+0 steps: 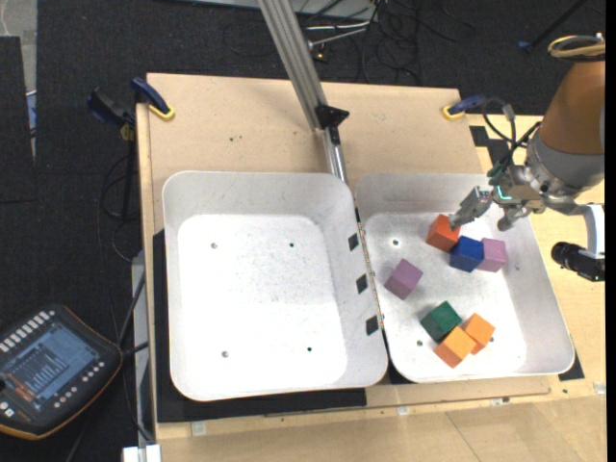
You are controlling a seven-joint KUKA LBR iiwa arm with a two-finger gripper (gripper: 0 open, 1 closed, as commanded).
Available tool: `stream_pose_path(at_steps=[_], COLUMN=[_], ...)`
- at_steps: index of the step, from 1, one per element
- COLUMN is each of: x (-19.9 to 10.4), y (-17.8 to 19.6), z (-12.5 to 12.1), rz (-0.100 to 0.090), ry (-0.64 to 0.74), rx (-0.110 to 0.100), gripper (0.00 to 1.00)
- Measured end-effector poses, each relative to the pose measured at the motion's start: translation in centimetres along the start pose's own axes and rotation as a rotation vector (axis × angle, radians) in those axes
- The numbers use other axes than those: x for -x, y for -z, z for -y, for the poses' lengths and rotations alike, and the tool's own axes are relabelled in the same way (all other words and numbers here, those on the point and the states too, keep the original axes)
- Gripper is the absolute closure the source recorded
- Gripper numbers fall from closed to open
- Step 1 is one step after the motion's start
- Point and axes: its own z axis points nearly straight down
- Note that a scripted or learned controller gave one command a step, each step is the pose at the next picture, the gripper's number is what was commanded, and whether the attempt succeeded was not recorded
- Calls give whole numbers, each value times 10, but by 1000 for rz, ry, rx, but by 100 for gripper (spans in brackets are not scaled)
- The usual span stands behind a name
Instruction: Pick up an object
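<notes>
Across the frame's middle sit two shallow white plastic bins, left bin [192, 258] and right bin [539, 296]. At upper right my grey arm [577, 114] hangs its two-finger gripper [489, 212], fingers spread and holding nothing, over the right bin, just above an orange-red cube [443, 232], a blue cube [468, 253] and a pale purple cube [494, 254].
</notes>
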Motion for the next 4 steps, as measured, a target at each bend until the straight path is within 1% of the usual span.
stream_pose_path(at_steps=[1,2,3,4], x=[0,-5,-3,-3], y=[3,-42,-73,-63], z=[-1,3,-2,-3], rz=[2,1,8,10], ry=[2,0,-1,0], rx=[5,1,22,26], gripper=[0,0,0,100])
